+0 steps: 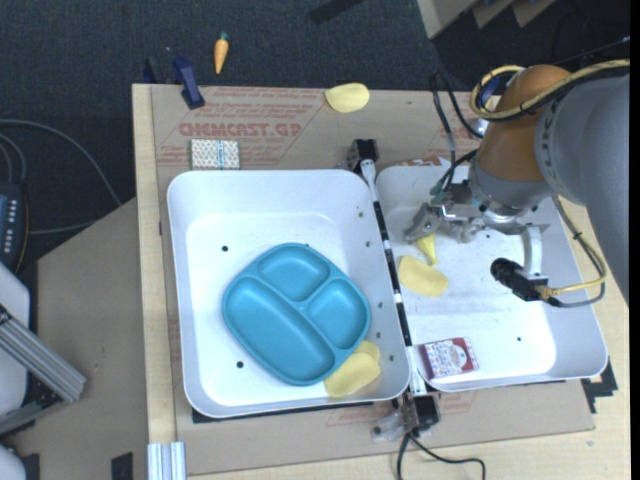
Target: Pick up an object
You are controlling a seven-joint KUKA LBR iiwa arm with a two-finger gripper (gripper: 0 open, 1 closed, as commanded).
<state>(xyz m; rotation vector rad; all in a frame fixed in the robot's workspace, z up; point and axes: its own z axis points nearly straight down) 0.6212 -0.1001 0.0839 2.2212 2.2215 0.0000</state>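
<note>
In the left bin (190, 268) lay a blue divided plate (296, 313), with a pale yellow piece (353, 372) touching its lower right edge. Across the divider, the right bin (570, 328) held a yellow chip-shaped piece (423, 277) near its left wall, a small red-and-white packet (449, 357) by the front rim, and a narrow yellow piece (428, 248) just under the gripper (440, 224). The gripper was low in the bin's upper left corner, directly over that narrow piece; how far its jaws stood apart could not be told. Judging from this, nothing had been lifted yet: the grasp and the raise remained to be done.
</note>
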